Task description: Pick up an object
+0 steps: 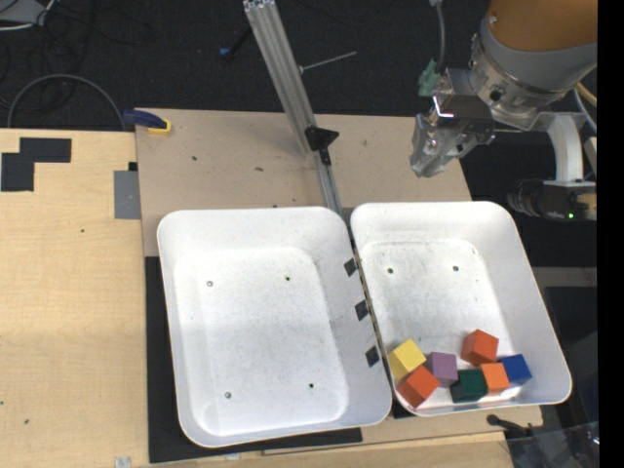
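The fingers [432, 156], their state unclear, hang above the right bin's [531, 261] far rim, well apart from the blocks [458, 369].

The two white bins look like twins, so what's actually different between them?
The right bin holds a cluster of coloured blocks in its near corner; the left bin holds none. The end effector hangs above the right bin's far edge, well away from the left bin. Both are shallow, white and speckled, touching side by side.
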Controlling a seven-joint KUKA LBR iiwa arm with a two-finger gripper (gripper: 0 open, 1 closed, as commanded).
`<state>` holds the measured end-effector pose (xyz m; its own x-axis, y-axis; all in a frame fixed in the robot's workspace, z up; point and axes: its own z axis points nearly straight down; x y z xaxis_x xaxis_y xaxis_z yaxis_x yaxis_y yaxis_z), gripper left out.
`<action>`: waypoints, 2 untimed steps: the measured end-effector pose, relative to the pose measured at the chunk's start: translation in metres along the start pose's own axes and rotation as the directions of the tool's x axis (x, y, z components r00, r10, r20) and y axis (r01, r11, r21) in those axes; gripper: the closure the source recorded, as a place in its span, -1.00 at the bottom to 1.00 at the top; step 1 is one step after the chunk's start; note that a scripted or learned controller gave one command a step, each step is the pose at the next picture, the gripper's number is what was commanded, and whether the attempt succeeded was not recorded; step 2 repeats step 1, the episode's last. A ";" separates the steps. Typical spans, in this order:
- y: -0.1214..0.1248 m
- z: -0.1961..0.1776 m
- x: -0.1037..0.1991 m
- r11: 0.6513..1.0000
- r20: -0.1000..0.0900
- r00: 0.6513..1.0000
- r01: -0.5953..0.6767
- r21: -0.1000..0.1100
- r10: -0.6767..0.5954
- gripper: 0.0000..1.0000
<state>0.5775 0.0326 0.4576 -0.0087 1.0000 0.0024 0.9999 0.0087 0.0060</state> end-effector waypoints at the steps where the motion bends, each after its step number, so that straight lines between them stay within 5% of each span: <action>1: -0.017 0.037 0.051 1.000 0.002 1.000 -0.004 0.013 0.004 1.00; 2: -0.017 0.037 0.051 1.000 0.002 1.000 -0.004 0.013 0.004 1.00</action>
